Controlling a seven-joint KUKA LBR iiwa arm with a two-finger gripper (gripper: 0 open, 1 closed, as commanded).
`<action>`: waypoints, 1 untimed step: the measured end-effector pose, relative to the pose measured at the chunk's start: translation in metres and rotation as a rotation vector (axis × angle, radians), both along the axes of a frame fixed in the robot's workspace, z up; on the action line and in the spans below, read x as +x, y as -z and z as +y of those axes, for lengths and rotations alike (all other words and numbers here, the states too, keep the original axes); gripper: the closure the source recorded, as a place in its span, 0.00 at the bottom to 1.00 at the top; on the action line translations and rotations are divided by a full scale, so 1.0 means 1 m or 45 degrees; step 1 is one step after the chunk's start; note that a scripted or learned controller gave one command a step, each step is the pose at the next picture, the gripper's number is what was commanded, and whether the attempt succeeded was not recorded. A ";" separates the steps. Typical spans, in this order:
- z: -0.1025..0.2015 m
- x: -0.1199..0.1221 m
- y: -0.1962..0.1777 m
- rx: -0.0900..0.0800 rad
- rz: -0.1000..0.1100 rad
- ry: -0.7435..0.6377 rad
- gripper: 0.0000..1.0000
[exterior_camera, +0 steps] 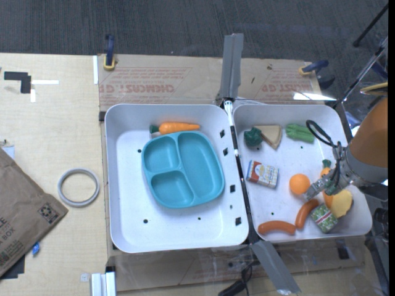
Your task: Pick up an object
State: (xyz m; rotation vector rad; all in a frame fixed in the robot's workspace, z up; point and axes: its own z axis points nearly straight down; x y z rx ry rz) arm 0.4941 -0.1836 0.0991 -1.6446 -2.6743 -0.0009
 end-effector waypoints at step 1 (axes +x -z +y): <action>0.078 0.056 0.009 -0.004 0.002 0.699 1.00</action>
